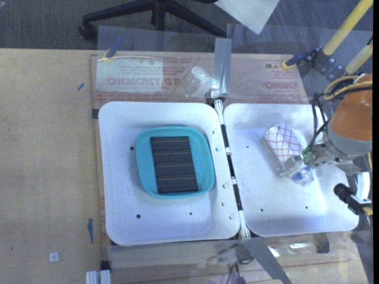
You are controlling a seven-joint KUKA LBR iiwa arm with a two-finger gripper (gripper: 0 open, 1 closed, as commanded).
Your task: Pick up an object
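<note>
claw [298,165]: right of frame, low in right bin [260,212], grip state unclear | red-checked white object [283,141]: touching claw | teal tray [174,161]: left bin [118,218]

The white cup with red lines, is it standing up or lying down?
Lying down. The white paper cup with red crisscross lines rests on its side on the right white bin's floor, beside the robot's hand.

My arm [350,120] shows orange over grey. Left white bin [118,218]: a turquoise tray [144,152] with dark grey ribbed insert [173,164]. Right white bin [266,212]: a white cloth with red crosshatch [283,141]. Tan desk [41,158].
</note>
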